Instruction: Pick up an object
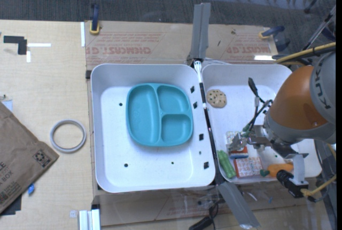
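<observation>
The camera view gives us the counter (43, 85) first, pale wood, bearing the two white bins side by side. We see the left bin (107, 170) holding a teal divided plate (159, 115), lying flat near its middle. The right bin (235, 71) carries the clutter, and the arm (299, 103), grey with its orange band, reaches in over that bin's near right part. A brown cardboard piece (21, 157) lies at the counter's left edge, and a ring of tape (68, 135) rests between it and the left bin. Under the wrist we find the claw (238, 143), low over the small things in the right bin's near left corner; we cannot tell how it stands. There lie a red and white packet (247, 166), a green object (225, 164) along the bin's left wall, and an orange object (279, 170) to the packet's right. A round cookie (216, 97) sits apart, toward the far left of the same bin.
</observation>
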Motion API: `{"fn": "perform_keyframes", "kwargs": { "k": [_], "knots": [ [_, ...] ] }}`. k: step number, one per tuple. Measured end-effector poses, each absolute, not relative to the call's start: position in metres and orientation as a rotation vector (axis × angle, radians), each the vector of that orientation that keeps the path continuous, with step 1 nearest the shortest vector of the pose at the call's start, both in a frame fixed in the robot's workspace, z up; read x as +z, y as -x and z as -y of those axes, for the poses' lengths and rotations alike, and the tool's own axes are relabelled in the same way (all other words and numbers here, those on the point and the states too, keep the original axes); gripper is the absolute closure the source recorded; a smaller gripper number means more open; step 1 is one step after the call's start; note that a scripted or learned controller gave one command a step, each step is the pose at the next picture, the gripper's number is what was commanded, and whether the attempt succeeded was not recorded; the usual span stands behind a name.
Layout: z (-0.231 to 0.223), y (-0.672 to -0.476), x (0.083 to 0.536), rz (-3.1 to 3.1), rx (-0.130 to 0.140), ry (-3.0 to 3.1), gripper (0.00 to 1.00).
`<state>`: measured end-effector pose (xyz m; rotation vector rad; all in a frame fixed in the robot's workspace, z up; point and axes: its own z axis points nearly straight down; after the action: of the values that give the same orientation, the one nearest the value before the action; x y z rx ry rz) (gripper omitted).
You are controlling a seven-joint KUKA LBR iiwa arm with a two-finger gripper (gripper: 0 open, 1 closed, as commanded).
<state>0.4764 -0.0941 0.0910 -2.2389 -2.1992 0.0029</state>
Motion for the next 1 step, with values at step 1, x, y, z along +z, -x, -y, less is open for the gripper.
{"fn": "perform_keyframes", "kwargs": {
  "k": [1],
  "knots": [
    [0.0949, -0.4763, 0.0993, 2.195, 0.005, 2.243, 1.0]
  ]
}}
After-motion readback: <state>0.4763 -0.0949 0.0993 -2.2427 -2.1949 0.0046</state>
